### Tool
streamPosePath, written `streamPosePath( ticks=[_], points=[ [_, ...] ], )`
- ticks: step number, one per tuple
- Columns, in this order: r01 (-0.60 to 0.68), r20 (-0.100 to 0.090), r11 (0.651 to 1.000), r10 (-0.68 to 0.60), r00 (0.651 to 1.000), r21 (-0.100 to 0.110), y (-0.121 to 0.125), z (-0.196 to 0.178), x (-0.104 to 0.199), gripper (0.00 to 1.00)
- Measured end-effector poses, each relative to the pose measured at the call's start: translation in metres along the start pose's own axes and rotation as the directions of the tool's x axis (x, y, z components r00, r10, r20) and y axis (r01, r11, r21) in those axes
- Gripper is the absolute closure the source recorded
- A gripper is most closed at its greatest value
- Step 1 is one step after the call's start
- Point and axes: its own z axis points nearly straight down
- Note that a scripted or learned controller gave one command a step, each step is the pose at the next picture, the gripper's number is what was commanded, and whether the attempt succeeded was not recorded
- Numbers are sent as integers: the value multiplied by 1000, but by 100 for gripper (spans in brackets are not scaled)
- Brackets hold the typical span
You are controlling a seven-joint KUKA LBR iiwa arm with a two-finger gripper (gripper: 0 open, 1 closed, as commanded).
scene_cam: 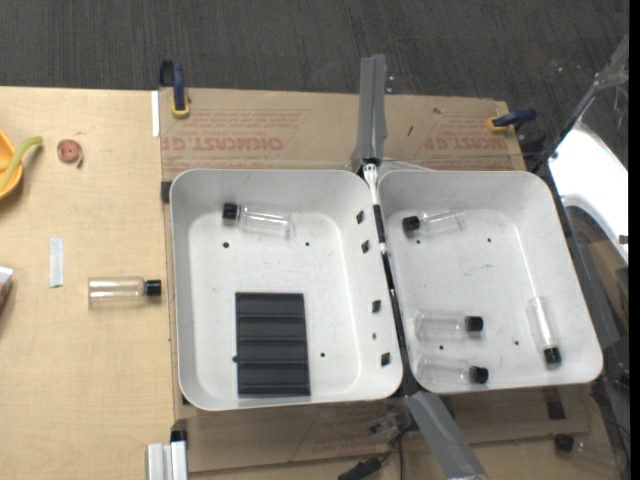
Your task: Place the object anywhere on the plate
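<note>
A black ribbed plate [271, 345] lies flat in the near half of the left bin [185, 268]. A clear vial with a black cap [256, 218] lies on its side in that bin's far left corner, well apart from the plate. The right bin [500, 258] holds several more clear capped vials: one at the far left [432, 222], two at the near middle [448, 325] [450, 372], and one by the right wall [541, 328].
Another clear vial [122, 289] lies on the wooden bench left of the bins. A yellow object [10, 163] and a small brown disc [68, 150] sit at the far left. A grey bar [372, 108] stands behind the seam between the bins. A white and grey structure [592, 173] sits at the right edge.
</note>
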Motion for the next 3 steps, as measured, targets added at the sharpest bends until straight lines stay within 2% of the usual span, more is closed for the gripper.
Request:
streamPosePath(
  ticks=[1,2,3],
  points=[
    [-160,0,987,160,987,1,-3,0,54,0],
    [-341,2,940,341,940,2,-35,3,109,0],
    [-582,3,813,582,813,2,-70,1,173,0]
  ],
)
